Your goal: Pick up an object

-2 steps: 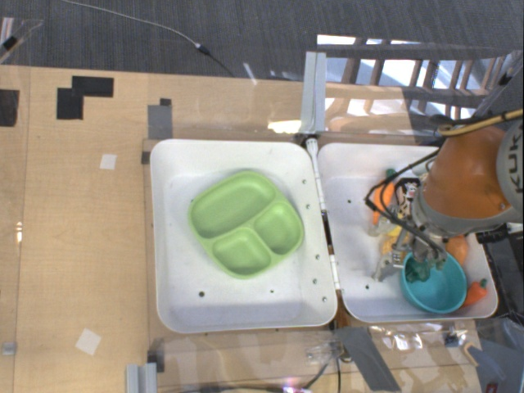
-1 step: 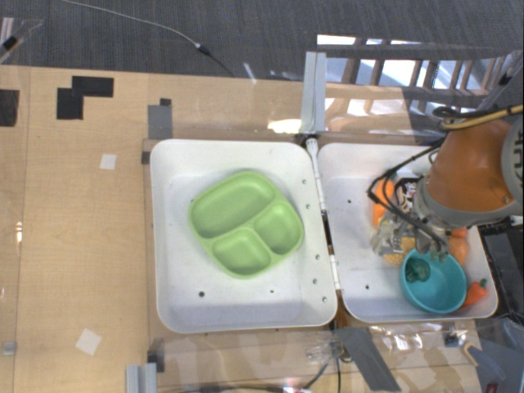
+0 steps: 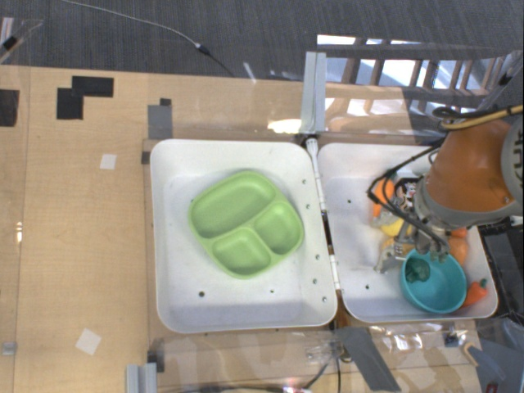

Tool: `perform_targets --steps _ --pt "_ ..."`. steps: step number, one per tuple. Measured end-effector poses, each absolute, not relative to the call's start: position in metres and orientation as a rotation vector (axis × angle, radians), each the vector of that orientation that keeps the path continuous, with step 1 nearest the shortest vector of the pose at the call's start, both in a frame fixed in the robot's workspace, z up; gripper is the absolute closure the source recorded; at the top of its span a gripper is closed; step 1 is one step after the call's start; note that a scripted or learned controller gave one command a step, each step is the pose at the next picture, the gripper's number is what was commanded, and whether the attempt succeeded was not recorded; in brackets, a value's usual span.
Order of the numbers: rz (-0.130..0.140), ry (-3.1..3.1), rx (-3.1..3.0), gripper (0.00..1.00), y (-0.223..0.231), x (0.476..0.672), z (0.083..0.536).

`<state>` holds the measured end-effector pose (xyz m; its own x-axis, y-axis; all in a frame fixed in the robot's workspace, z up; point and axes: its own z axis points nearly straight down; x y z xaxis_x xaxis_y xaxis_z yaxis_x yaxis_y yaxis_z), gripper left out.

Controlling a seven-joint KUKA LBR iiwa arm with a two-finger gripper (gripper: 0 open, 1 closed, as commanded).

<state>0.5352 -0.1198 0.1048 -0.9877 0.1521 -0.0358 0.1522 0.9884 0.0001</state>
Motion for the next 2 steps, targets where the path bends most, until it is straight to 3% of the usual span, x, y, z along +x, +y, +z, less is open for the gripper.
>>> perform_targets --steps 1,2 --pt "0.000 3.116 0.241 0.00 -0.093 0.580 0.090" --pt "0.000 3.115 0.239 0.00 -0.091 0.558 0.091"
